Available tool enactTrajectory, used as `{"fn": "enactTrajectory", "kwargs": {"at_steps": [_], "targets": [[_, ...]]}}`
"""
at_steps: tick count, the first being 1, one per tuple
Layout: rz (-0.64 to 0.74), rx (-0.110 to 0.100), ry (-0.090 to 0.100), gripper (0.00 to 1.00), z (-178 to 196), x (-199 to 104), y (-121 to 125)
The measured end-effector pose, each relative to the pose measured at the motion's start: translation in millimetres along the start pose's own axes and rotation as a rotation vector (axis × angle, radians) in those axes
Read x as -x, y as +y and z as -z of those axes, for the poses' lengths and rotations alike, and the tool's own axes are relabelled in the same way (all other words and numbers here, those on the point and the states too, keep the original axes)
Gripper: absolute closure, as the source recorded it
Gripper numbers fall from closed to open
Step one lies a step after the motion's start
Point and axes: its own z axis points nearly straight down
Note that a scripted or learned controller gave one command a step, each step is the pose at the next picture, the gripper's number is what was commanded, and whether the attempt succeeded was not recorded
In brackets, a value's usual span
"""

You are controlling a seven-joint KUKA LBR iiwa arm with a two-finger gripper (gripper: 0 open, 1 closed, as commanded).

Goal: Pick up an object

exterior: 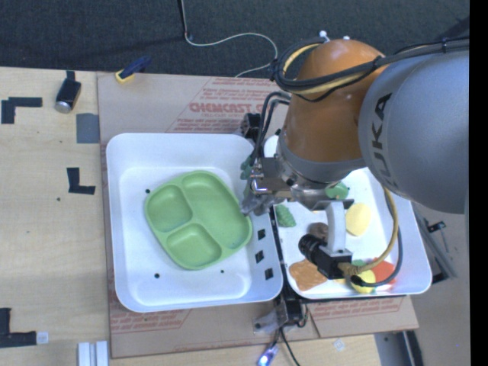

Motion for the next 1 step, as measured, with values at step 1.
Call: {"fn": "enactTrajectory", "kwargs": {"at_steps": [1], "targets": [[-0.009, 0.011, 0.000, 1.00, 148.2, 0.0, 1.7]]}}
